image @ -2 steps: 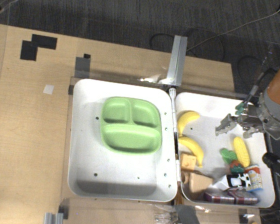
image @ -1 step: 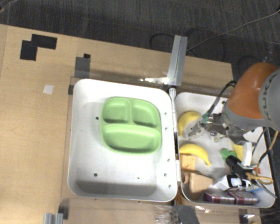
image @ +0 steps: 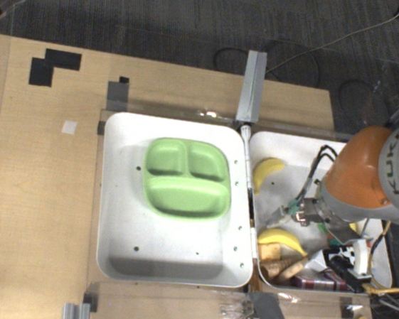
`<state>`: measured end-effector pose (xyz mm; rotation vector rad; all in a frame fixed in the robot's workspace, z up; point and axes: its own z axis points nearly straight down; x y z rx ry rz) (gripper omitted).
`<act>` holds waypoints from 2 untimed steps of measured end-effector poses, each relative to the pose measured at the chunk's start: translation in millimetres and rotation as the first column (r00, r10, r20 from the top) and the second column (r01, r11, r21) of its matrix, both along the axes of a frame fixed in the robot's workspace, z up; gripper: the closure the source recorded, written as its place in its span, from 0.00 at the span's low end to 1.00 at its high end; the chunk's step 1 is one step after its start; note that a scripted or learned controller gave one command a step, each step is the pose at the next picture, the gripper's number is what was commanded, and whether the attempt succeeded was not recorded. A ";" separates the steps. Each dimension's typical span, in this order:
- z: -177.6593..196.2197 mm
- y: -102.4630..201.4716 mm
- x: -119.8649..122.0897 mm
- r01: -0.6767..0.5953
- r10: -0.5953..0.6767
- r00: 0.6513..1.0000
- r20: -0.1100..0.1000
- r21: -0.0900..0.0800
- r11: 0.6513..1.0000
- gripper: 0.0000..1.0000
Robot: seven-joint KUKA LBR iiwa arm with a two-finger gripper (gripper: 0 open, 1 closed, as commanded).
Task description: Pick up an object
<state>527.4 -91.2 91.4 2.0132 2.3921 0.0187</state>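
Wood bench point(image: 31, 193), dark carpet behind. My arm point(image: 369, 174) over right bin point(image: 290, 148), jaws hidden, state can't tell; clutter underneath partly covered.

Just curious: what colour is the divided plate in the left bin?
Light green, clear in the camera view: the divided plastic plate.

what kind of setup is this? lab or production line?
Likely a robotics lab grasping bench, not a line: a KUKA arm reaching over two white bins, a green divided tray and toy bananas as test items, loose cables on carpet.
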 end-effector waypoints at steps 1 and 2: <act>1.0 -7.4 -32.1 -0.310 0.310 0.951 0.006 -0.010 0.951 0.00; -1.0 -11.5 -21.1 0.202 -0.202 0.979 -0.009 0.006 0.979 0.00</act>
